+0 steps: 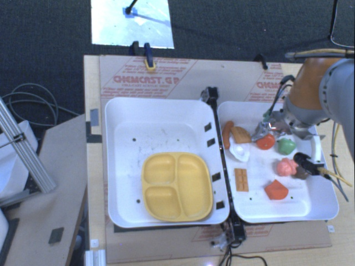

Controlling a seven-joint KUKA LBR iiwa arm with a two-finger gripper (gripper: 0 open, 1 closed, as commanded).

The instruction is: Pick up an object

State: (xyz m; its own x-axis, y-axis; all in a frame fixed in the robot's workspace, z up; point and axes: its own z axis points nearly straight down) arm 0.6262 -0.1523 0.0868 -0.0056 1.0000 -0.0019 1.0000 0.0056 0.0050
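Gripper (265,133) low in right bin (319,206); finger state cannot be told. Red ball (265,143) just beneath fingers, green ball (287,146) beside.

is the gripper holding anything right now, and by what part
Cannot be told: the gripper is low over the red tomato in the right bin, but no hold shows.

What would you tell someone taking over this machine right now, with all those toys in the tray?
Gripper: low in the right bin, just above the red ball; I cannot tell whether it grips anything.
Things: green ball, pink lump, orange wedge, brown bar, white piece, bread piece and sausage all lie in the right bin. A yellow plate sits in the left bin.
Done: nothing lifted yet.
Left: grasp one item and raise it.
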